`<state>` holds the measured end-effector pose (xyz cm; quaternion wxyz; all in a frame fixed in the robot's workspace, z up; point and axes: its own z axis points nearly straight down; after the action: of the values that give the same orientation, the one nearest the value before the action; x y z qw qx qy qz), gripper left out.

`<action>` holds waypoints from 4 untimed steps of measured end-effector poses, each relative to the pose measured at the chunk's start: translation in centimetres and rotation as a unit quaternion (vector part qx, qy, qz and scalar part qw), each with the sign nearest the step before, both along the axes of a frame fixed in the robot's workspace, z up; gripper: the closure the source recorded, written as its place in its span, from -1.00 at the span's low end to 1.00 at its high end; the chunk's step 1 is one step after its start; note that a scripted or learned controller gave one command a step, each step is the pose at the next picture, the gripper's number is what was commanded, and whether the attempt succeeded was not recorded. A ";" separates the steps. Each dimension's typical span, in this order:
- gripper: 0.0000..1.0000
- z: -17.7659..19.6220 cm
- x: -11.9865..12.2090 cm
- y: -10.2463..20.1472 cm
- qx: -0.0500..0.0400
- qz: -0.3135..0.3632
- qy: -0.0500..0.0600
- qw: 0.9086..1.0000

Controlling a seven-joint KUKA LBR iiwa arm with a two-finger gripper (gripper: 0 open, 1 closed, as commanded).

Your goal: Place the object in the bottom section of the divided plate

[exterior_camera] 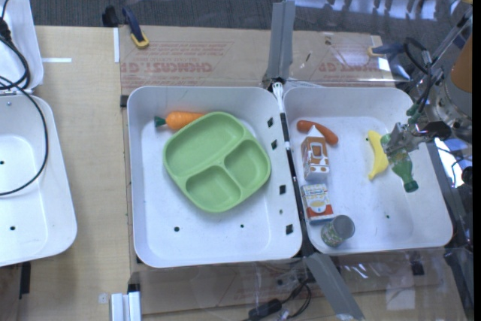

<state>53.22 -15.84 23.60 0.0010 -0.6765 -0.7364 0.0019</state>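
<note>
A light green divided plate (pixel 217 160) lies in the left bin (pixel 143 184), with one large section and two smaller ones. An orange carrot (pixel 180 119) rests just beyond the plate's upper left rim. My gripper (pixel 406 134) is over the right side of the right bin (pixel 421 233), directly above the upper end of a green bottle (pixel 404 171). The bottle slants down to the right from under the gripper, and the contact between them is hidden. A yellow banana (pixel 375 155) lies just left of the bottle.
Also in the right bin are a red-orange sausage (pixel 318 131), two small cartons (pixel 316 155) (pixel 317 201) in a column, and a tin can (pixel 337 230) near the front edge. A raised divider (pixel 282 139) separates the bins. Cables hang near the arm at far right.
</note>
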 end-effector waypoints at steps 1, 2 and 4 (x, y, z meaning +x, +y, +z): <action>1.00 0.3 4.8 8.5 0.000 -0.101 -0.001 0.995; 1.00 0.9 11.6 14.4 -0.001 -0.129 -0.001 0.992; 1.00 -4.5 12.6 25.5 -0.001 -0.097 -0.001 0.995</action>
<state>65.86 9.69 19.07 -0.0001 -0.7444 -0.6677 0.0013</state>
